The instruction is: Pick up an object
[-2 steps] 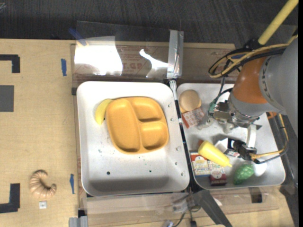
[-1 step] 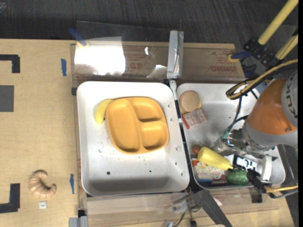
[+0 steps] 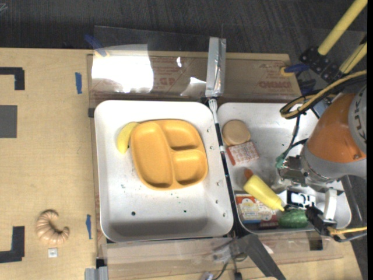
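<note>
The right bin (image 3: 265,116) holds a round tan bun (image 3: 236,132), a red-and-white packet (image 3: 242,153), a yellow oblong piece (image 3: 263,192), a red-and-white box (image 3: 252,209) and a green vegetable-shaped piece (image 3: 293,219). My gripper (image 3: 299,199) hangs low over this bin's front right part, under the orange band of the arm (image 3: 338,142). It is just right of the yellow piece and just above the green one. I see nothing held in it.
The left bin (image 3: 106,162) holds an orange divided plate (image 3: 169,153) with a yellow curved piece (image 3: 123,136) at its left edge. A tan croissant-shaped toy (image 3: 51,226) lies on the bench at the left. Yellow cables (image 3: 344,22) run at the upper right.
</note>
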